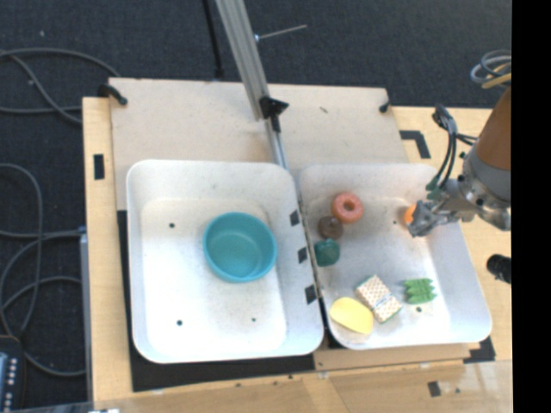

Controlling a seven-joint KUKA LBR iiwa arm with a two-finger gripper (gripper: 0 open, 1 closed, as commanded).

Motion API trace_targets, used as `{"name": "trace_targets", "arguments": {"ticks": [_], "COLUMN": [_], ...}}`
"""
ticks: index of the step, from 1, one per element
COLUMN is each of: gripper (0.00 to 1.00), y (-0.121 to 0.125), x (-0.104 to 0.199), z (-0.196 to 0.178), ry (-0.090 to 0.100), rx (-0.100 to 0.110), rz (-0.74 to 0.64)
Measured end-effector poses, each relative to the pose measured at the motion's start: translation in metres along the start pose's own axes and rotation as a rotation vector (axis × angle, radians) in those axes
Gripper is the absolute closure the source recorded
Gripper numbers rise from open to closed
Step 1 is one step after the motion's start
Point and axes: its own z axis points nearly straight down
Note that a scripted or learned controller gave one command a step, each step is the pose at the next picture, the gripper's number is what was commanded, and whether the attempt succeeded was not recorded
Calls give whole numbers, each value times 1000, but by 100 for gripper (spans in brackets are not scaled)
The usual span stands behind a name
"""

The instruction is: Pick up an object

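Camera view: tool over right bin near orange piece, grip state unclear; teal bowl upright in left bin.

Left bin: one teal round plastic bowl, upright, open side up, near the bin's middle. Right bin: pink ring-shaped doughnut toy lying flat toward the far left; dark brown round lump just beside it; small dark-teal block next to that, by the left wall. Near edge — pale yellow rounded piece touching a tan patterned box; green ridged toy to their right. Small orange item by the gripper — shape unclear.
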Motion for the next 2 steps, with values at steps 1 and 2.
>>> {"name": "trace_targets", "arguments": {"ticks": [1,2], "gripper": [100,100], "y": [-1,2], "x": [62,113], "z": [-3,8], "ry": [2,1], "rx": [0,1], "rz": [-2,0]}}
